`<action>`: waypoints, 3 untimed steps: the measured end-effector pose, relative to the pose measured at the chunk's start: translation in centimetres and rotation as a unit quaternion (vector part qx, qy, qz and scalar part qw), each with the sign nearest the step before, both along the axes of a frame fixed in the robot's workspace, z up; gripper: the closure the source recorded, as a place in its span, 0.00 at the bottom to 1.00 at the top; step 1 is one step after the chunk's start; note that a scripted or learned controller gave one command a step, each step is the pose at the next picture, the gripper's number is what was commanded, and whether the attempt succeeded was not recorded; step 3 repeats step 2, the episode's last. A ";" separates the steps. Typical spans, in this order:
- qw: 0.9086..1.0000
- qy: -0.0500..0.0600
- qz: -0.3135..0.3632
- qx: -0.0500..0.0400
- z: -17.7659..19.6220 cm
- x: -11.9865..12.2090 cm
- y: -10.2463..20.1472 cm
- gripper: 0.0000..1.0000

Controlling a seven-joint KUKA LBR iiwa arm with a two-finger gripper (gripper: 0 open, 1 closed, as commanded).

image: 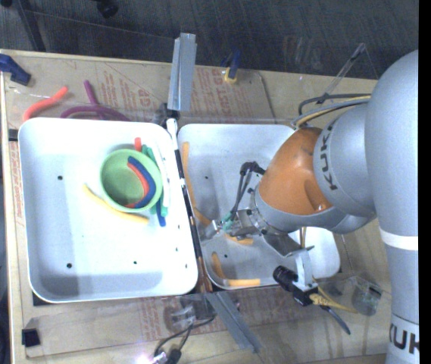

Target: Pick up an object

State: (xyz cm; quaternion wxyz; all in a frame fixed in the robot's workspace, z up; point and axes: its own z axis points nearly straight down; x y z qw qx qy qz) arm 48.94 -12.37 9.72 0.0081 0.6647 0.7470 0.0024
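1. Camera view, surface and room: a pale wooden counter point(276, 97) sits on dark carpeted floor, with chair legs at the top left. Two shallow white bins lie side by side on it, the left bin point(56, 226) and the right bin point(215, 139), their rims almost touching. Orange and purple cables point(71, 108) lie on the counter above the left bin.

2. Arm pose: the grey arm point(385, 158) comes in from the right, its orange band bent down over the right bin. The gripper point(234, 226) is low in the middle of that bin; it is too small and cluttered to tell whether it is released or clenched, and nothing is plainly held.

3. Shapes and materials: a round green bowl point(128, 180) of smooth plastic rests in the left bin, with red and blue curved pieces inside and a yellow strip beneath. Thin orange sticks point(238, 283) lie along the right bin's lower edge, near the gripper.
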 end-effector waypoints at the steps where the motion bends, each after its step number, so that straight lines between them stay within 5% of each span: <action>1: 1.000 0.001 0.002 -0.002 1.0 0.0 -0.2 1.00; 2: 0.990 0.008 0.141 0.003 11.0 6.5 3.1 1.00; 3: 0.990 0.008 0.141 0.003 11.0 6.5 3.1 1.00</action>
